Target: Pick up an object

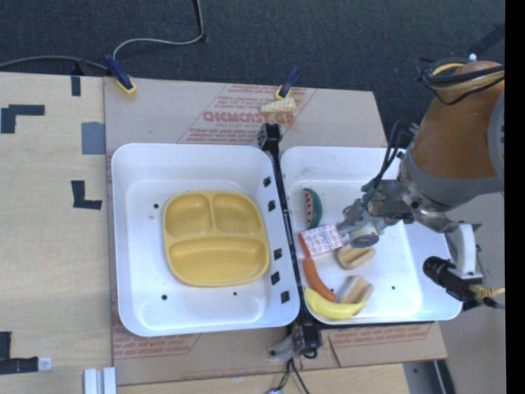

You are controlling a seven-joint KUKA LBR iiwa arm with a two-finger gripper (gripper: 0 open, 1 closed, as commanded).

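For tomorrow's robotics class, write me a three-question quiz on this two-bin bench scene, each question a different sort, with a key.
1. True or false: the yellow tray lies in the right bin.
2. Which lies nearest that bin's front rim? A watermelon slice B banana C red-and-white packet
3. Fill in: the tool hovers over the ___ bin.

Key: 1 false, left bin; 2 B; 3 right.

Two bins sit side by side on a cardboard sheet (328, 109); the left bin (131, 220) holds a divided tray (216, 238) near its middle. In the right bin (410, 302), a watermelon slice (311, 208) lies by the left wall, a packet (321, 240) just below it, then a carrot (317, 279) and a banana (332, 307) at the bottom edge; a bread roll (355, 257) lies right of the packet; the gripper (361, 226) hangs just above the roll.
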